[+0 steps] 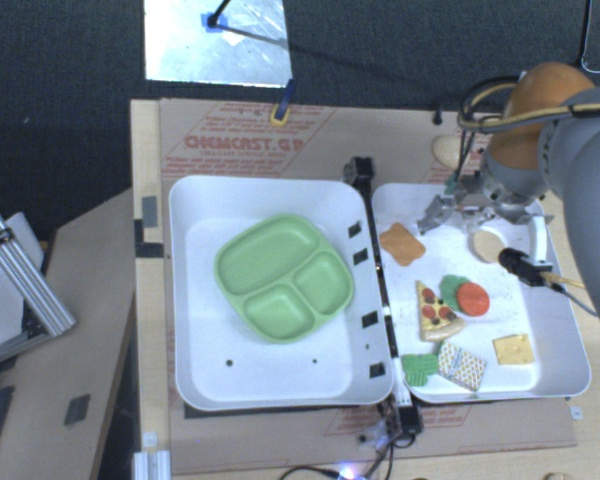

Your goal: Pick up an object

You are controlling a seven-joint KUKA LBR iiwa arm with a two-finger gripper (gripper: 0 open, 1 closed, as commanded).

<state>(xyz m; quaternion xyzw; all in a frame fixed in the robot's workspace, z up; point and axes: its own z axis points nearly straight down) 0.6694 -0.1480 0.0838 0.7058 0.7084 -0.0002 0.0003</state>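
Nothing's picked up yet: the flat orange toast-shaped toy [402, 244] lies in the right white bin [565, 373], the gripper [442, 211] hovering just beside it, fingers apart and empty. Pizza slice toy [436, 311] sits nearby too.

Arm [580, 158] cut off at right

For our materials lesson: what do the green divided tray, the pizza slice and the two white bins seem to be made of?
Green divided tray: likely moulded plastic, smooth with a soft sheen and rounded compartment edges.
Pizza slice: probably a plastic or rubber toy, with flat matte colour and printed-looking toppings; which one is unclear.
White bins: apparently thin formed plastic, glossy, with rounded corners and raised rims.
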